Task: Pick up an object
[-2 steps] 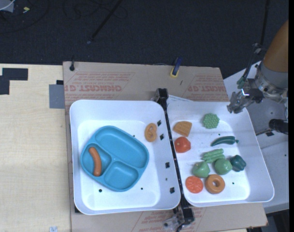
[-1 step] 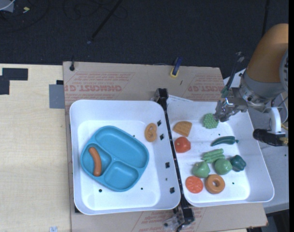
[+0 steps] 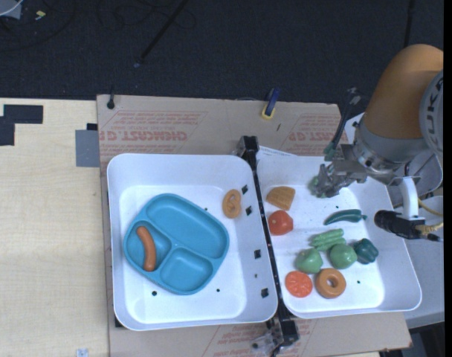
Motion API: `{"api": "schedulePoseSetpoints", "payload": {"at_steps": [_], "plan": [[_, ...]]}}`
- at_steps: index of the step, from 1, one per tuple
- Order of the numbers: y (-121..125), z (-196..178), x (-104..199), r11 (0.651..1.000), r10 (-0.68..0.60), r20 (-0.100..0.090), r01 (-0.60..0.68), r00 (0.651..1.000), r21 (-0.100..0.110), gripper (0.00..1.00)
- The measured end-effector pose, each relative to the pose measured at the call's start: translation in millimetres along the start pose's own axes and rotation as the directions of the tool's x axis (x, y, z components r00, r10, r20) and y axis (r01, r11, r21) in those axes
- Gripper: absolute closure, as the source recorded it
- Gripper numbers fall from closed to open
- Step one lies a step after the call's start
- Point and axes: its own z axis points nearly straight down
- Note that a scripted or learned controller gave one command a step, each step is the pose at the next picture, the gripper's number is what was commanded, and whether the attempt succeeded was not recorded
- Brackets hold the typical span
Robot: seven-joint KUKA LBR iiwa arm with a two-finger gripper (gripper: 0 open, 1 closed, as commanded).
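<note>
My gripper (image 3: 324, 185) hangs over the upper middle of the right bin (image 3: 404, 274), a little right of an orange-yellow piece (image 3: 281, 197). The view does not let me tell how it stands. Below it lie a red tomato (image 3: 280, 222), a dark green chilli (image 3: 344, 216), a green bean pod (image 3: 327, 237), two green peppers (image 3: 309, 260) (image 3: 342, 256), a dark green piece (image 3: 366, 251), an orange-red round fruit (image 3: 299, 283) and a brown doughnut (image 3: 331, 282).
The left bin (image 3: 129, 177) holds a blue divided plate (image 3: 196, 236) with a sausage (image 3: 146, 247) in one compartment. A tan biscuit-like piece (image 3: 232, 203) lies by the left bin's right wall. A black divider (image 3: 260, 222) runs between the bins.
</note>
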Motion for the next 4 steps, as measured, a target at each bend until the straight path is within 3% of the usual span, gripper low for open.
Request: {"api": "schedulePoseSetpoints", "payload": {"at_steps": [4], "plan": [[-81.5, 12.1, 190.5, 1.000, -0.002, 0.001, 0.002, 1.000, 0.001, 1.00]]}}
